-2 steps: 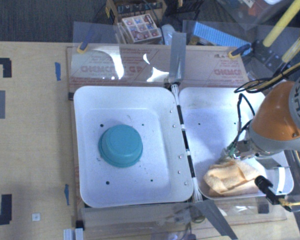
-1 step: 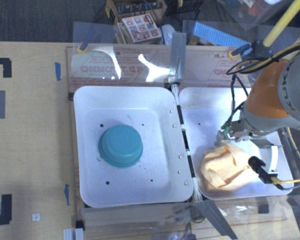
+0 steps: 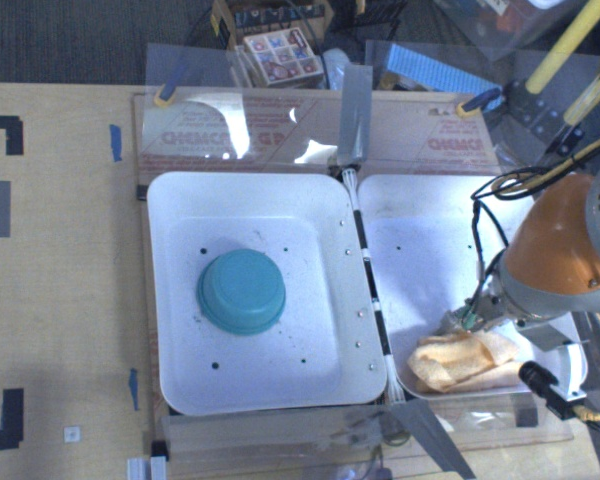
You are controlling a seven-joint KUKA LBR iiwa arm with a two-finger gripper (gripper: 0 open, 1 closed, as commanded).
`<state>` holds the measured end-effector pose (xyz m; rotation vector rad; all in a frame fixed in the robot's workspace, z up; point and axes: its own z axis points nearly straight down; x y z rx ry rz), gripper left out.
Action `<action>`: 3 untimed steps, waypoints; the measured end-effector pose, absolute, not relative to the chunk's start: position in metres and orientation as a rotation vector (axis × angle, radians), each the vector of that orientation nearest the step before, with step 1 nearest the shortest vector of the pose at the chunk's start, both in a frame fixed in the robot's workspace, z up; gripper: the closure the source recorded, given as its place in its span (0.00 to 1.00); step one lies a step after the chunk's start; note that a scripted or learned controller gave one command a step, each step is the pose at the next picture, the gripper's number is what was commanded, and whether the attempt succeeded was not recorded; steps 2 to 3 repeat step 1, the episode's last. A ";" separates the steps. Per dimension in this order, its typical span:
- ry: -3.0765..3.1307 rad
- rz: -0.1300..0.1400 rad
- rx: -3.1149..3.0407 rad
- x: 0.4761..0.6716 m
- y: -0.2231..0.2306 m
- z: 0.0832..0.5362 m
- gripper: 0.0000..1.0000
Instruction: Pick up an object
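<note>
A pale wooden bench (image 3: 60, 298) is stretching across the left of the scene, its smooth top carrying black square markings and small strips of blue tape. Sitting on it is the left bin (image 3: 170, 218), a shallow white plastic tray with rounded corners and a faintly speckled floor. A teal bowl (image 3: 242, 290), round and matte, is lying upside down near the middle of that bin, well apart from its walls. A narrow metal seam is running between the two trays, and a clear plastic panel is standing behind them, catching bright glare. The right bin (image 3: 420, 228), glossy and of the same shape, is holding a crumpled tan cloth (image 3: 460, 360), soft and folded, which is resting against the near wall toward the right corner. The grey arm (image 3: 555, 248), with its broad orange band, is reaching in from the right and hanging over that bin, a black cable looping above it. The gripper (image 3: 472, 316) is sitting just at the upper edge of the cloth; whether its jaws are open, closed or gripping cannot be told from this angle.
</note>
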<state>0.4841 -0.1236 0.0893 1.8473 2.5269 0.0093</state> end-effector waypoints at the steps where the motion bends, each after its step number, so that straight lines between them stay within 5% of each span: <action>1: 2.420 0.004 1.986 0.518 -0.107 0.089 0.00; 3: 2.420 0.004 1.986 0.518 -0.107 0.089 0.00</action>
